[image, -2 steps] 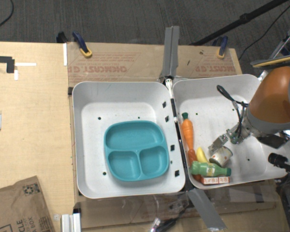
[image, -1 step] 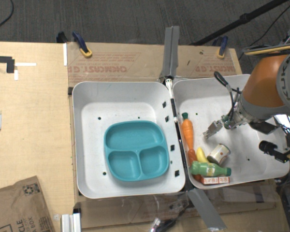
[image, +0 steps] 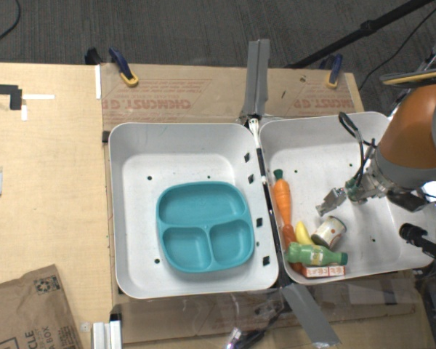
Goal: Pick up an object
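Arm: you are looking at a grey arm (image: 414, 140) with a glossy orange band, reaching in from the right over the right bin.
Gripper: the metal gripper (image: 331, 202) is hanging low in the right bin, just above and left of the can; you cannot tell from here how its fingers are standing, and nothing is showing between them.
Right bin: a shallow white plastic bin (image: 312, 147) with rounded corners is holding the objects along its left and near sides.
Carrot: a long, tapered orange carrot (image: 282, 198) with a green top is lying along the left wall.
Banana: a small curved yellow banana (image: 303, 233) is sitting near the carrot's tip.
Can: a short cylindrical can (image: 328, 232) is lying on its side just right of the banana.
Bottle: a green bottle (image: 316, 254) is lying flat, nearer than the can.
Box: a small red and white box (image: 325, 271) is resting against the near wall.
Left bin: the matching white bin (image: 131, 195) is holding a smooth teal plate (image: 205, 225) with three compartments.
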### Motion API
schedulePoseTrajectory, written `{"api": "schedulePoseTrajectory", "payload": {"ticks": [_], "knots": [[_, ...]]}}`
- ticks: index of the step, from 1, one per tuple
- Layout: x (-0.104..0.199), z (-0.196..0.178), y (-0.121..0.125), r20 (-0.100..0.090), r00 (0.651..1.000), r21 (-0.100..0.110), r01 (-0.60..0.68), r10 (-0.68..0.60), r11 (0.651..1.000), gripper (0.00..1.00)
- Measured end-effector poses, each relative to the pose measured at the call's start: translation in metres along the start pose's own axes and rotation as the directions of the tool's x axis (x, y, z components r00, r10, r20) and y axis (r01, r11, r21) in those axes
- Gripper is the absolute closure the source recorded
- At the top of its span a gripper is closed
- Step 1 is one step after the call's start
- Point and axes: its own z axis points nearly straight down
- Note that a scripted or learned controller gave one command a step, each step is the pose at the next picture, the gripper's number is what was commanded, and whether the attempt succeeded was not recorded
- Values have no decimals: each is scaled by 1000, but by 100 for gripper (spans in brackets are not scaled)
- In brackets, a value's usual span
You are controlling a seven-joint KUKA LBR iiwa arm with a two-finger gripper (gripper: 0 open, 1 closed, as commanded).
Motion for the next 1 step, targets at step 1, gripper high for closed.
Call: {"api": "schedulePoseTrajectory", "payload": {"ticks": [1], "knots": [[0, -9, 0, 1, 1000, 0, 2, -2, 1000, 100]]}}
